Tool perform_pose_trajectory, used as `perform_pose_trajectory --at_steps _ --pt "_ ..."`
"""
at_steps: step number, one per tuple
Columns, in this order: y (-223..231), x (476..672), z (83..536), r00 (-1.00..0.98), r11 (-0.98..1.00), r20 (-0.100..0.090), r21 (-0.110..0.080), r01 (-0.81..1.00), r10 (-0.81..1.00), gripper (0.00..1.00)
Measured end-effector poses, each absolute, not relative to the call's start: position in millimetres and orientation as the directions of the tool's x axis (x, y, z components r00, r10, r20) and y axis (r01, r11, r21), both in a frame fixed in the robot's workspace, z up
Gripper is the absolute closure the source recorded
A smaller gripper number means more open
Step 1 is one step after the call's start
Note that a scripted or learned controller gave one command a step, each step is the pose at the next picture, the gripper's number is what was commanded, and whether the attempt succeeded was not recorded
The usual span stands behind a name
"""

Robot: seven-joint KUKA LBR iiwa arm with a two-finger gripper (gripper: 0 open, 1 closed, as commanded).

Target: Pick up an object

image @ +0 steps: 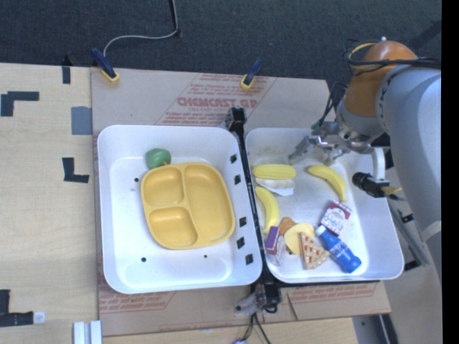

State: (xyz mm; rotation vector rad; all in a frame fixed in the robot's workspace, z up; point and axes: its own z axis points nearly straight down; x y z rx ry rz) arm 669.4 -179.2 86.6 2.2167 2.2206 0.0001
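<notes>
The right bin (373, 271) holds several toy foods. A yellow corn cob (274, 171) lies on a white piece (281, 187) near the bin's left wall. One banana (328, 180) lies to the right of it and a second banana (269, 206) lies below it. Nearer the front are a small milk carton (335, 217), a blue bottle (340, 254), a pizza slice (312, 251) and a purple carton (272, 241). My gripper (310, 143) hangs over the back of this bin, above and between the corn and the right banana. It is open with nothing between its fingers.
The left bin (115, 264) holds a yellow divided plate (188, 204) with a green object (158, 158) at its back left corner. A black clip row (242, 192) joins the two bins. The grey arm with its orange band (373, 84) comes in from the right.
</notes>
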Motion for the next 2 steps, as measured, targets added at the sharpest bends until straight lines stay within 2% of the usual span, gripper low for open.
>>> perform_pose_trajectory --at_steps 2 --pt "-93 668.7 85 -0.002 0.002 -0.001 0.001 1.0 1.0 0.0"
